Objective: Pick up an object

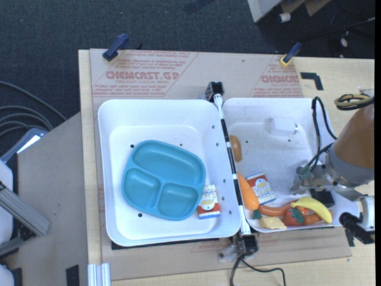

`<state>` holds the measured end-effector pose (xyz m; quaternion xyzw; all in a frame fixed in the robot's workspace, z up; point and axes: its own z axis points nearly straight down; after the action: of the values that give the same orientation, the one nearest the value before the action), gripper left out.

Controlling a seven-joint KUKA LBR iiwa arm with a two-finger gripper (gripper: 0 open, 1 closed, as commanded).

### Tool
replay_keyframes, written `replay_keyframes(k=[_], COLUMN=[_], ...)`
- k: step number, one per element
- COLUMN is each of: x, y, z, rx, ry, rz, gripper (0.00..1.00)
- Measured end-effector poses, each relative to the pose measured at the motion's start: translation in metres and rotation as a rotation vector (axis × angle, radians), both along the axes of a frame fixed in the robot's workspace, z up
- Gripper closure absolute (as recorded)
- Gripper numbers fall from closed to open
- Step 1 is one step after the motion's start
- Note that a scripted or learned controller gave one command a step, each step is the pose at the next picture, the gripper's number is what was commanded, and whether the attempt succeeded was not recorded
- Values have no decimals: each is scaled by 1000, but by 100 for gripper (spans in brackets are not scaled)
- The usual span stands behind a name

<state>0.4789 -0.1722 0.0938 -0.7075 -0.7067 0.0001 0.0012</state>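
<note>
**Arm low over the right bin, toys heaped at its near edge**

Two white bins sit side by side on the bench. The left bin [113, 159] holds a blue tray [162, 179] with three compartments, lying flat in the middle. Just beside the tray's near right corner, a small carton [208, 201] rests against the bin's right wall.

The right bin [262, 115] has its load gathered along the near edge: a carrot [248, 192] close to the left wall, a second carton [261, 188] just beside it, a banana [314, 207] toward the right, a red piece [296, 215] under the banana, and a pale piece [272, 222] at the near rim. A small orange thing [236, 148] lies alone by the left wall, farther back.

The arm [357, 148] comes in from the bench's right edge. Its tool [309, 180] hangs low over the right part of the right bin, just behind the banana. Dark parts and cable crowd around it, so I cannot tell how far it is open, nor whether it touches anything.
</note>
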Motion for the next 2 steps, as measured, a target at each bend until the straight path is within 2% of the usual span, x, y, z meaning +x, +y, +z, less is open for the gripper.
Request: replay_keyframes(k=[1,2], x=[0,82], y=[0,24], z=[0,-9], rx=[0,-1], ry=[0,-2], rz=[0,2], gripper=[0,0])
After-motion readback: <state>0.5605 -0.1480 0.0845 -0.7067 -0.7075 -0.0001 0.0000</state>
